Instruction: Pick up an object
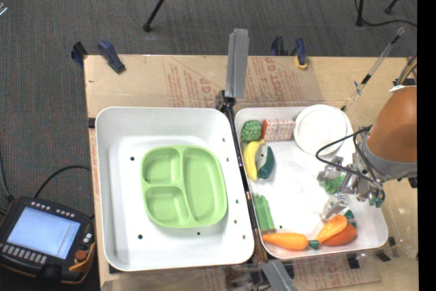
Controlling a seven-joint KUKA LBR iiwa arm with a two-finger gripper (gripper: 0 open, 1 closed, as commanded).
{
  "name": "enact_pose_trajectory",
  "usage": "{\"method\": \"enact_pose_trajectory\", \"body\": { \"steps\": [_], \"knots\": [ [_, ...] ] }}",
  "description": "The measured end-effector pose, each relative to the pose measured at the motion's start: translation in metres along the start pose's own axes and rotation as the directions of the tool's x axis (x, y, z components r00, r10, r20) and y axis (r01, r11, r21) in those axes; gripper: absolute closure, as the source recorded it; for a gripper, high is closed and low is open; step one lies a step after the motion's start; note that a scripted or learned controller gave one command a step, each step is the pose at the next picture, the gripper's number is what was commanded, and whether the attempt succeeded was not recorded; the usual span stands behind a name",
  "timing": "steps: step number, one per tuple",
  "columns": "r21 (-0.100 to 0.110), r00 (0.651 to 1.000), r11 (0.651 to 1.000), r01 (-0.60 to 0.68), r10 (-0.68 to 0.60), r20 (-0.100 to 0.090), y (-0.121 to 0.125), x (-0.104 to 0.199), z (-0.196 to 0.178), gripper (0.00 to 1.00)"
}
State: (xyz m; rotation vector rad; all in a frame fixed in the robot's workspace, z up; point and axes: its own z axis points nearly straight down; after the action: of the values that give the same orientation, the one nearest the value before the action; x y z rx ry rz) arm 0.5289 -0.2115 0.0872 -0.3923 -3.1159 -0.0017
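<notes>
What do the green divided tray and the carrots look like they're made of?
Green divided tray: likely moulded plastic, with a smooth, even matte colour and rounded compartments. Carrots: probably plastic toy food, with a uniform orange surface and slight sheen, though rubber is possible.

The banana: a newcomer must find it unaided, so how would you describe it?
Look in the right bin, along its left wall. The banana lies there below a green broccoli-like piece, beside a dark green vegetable. It is the one yellow, curved thing.
</notes>
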Motion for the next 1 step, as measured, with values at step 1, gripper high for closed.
{"method": "enact_pose_trajectory", "body": {
  "steps": [1],
  "knots": [
    [-0.001, 0.976, 0.976, 0.216, -0.216, 0.002, 0.0874, -0.0227, -0.0004, 0.0]
  ]
}}
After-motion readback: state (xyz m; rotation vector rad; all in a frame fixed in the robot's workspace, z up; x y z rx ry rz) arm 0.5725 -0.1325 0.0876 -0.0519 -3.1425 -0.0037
